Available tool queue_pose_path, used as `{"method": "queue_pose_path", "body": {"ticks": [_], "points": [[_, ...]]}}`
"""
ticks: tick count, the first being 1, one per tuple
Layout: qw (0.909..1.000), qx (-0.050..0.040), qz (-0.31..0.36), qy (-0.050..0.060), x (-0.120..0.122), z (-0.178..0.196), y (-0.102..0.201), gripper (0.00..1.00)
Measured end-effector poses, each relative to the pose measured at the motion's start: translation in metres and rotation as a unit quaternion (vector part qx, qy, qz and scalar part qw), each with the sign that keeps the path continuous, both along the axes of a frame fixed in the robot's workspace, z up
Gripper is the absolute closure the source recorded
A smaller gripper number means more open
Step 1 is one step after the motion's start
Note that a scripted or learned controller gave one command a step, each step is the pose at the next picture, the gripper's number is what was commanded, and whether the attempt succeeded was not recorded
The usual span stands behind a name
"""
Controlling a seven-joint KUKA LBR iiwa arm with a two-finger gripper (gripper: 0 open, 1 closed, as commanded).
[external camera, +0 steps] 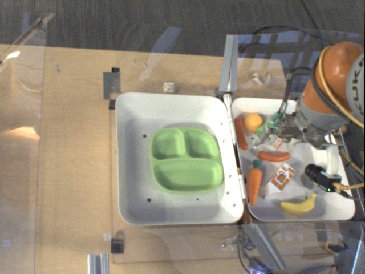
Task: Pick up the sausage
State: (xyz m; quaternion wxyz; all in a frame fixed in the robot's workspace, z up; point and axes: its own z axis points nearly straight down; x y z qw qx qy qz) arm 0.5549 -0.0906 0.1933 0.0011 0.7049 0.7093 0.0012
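We judge the approach under way: the gripper (278, 135) hovers just above the sausage (274, 156); we cannot tell its state. Next: descend and grasp.

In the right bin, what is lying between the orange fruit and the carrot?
In the camera view, the sausage lies between the orange fruit above and the carrot below, slightly to the right of both.

Sausage (274, 156) between carrot (254, 185) and claw (276, 133)
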Motion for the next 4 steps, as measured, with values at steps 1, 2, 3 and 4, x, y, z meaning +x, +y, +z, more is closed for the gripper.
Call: {"method": "queue_pose_path", "body": {"ticks": [1, 2, 3, 4], "points": [[0.9995, 0.0000, -0.032, 0.000, -0.009, -0.093, -0.033, 0.00], [0.9826, 0.0000, -0.185, -0.007, 0.039, -0.100, -0.036, 0.00], [0.9832, -0.0007, -0.182, -0.012, 0.042, -0.087, -0.036, 1.00], [0.9946, 0.0001, -0.104, -0.001, 0.065, -0.002, 0.007, 1.00]]}}
